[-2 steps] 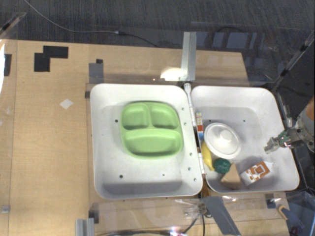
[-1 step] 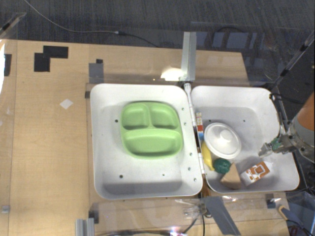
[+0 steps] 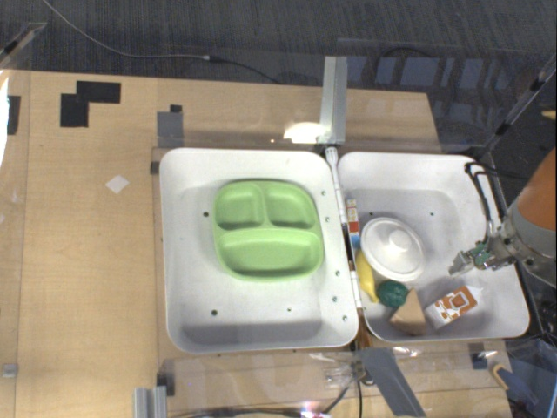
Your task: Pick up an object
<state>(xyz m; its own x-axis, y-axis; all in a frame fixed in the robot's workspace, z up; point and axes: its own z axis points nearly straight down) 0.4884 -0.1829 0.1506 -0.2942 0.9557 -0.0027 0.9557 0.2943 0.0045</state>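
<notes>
The wooden bench [image 3: 78,259] carries two shallow white bins side by side. The left white plastic bin [image 3: 187,320] contains a light green divided plastic tray [image 3: 265,229] with three compartments, lying flat near the bin's centre.

The right white plastic bin [image 3: 418,177] contains several items grouped along its left and lower areas. A round white lidded bowl [image 3: 392,246] sits left of centre. A yellow curved object [image 3: 365,277], possibly a toy banana, lies against the bowl's lower left edge. A dark green round object [image 3: 392,294] sits just below the bowl, touching the yellow object. A tan block-shaped object [image 3: 409,318] lies just below the green one. An orange-and-white small box [image 3: 453,305] lies beside the tan block, toward the bin's lower right. A thin red-and-white item [image 3: 352,216] stands along the bin's left wall.

The grey arm with its orange band enters from the right. The gripper [image 3: 477,258] is over the right bin's right side, above the orange-and-white box and apart from it. The opening of the gripper cannot be determined at this resolution. No object is seen between its tips.
</notes>
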